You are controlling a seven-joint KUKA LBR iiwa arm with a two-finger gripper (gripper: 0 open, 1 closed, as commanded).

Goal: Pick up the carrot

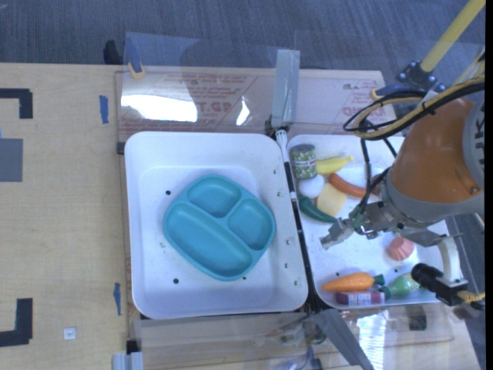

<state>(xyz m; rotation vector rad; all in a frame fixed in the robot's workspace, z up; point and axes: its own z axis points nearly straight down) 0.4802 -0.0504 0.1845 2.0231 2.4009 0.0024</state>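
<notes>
The carrot (350,282) is orange and lies on its side near the front edge of the right bin (431,303), its tip pointing left. A green piece (402,286) sits at its right end. My gripper (337,235) hangs over the middle of the right bin, behind the carrot and apart from it. The grey and orange arm reaches in from the right and hides part of the bin behind it.
The left bin (154,160) holds a teal divided plate (219,226). In the right bin lie a green can (303,161), a yellow banana (333,164), an orange-red piece (347,185), a pale yellow block (332,200), a dark green piece (316,210) and a pink piece (400,248). Cables hang at the back right.
</notes>
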